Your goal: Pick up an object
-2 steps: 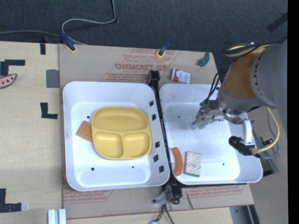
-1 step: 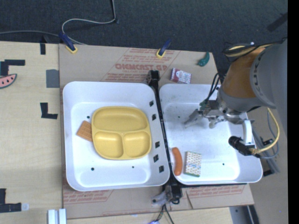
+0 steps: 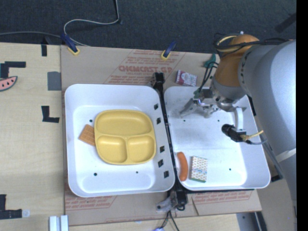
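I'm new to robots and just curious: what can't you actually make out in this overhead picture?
- Gripper: too small and blurred to tell how it stands.
- Brown cracker-like piece: partly hidden under the yellow divided tray.
- Small packet: print too small to read.
- Arm: cut off by the right edge.

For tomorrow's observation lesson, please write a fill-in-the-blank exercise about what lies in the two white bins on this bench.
1. The yellow divided tray lies in the ____ bin.
2. The yellow divided tray has ____ compartments.
3. The orange sausage-shaped item lies in the same bin as the small patterned packet, on the packet's ____ side in the picture.
4. The brown cracker-like piece pokes out from under the tray's ____ edge.

Missing words: left; three; left; left
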Tool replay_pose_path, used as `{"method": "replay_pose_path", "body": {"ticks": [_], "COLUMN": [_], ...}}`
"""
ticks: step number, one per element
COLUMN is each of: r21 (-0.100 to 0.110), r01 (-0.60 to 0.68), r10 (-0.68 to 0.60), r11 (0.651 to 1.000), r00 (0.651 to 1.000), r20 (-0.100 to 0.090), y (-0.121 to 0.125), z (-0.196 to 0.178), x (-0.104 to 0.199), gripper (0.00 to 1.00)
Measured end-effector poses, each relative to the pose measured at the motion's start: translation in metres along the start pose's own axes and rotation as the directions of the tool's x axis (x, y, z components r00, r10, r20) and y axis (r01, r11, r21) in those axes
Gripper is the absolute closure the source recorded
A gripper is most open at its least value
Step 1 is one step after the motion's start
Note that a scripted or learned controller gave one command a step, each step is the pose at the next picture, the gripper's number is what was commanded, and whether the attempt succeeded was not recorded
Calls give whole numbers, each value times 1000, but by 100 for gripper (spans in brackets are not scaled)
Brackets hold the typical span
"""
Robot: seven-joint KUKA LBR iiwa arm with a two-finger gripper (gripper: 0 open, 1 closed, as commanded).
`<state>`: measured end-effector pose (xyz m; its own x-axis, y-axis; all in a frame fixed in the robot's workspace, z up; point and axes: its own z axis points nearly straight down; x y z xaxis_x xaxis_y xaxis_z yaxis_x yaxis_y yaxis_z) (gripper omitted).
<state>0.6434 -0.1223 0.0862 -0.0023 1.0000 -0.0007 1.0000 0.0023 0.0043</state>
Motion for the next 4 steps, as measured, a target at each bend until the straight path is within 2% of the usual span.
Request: {"method": "replay_pose_path", "body": {"ticks": [1,2,3,4], "r21": [-1,1,1,2], "r01": [1,1,2,2], "r10": [-1,-1,-2,-2], "r11": [1000,1000,1000,1000], "r00": [1000,1000,1000,1000], "r20": [3,3,3,3], "y": [0,0,0,0], "z": [-10,-10,-19,-19], "x": [0,0,0,0], "gripper": [100,0,100,0]}}
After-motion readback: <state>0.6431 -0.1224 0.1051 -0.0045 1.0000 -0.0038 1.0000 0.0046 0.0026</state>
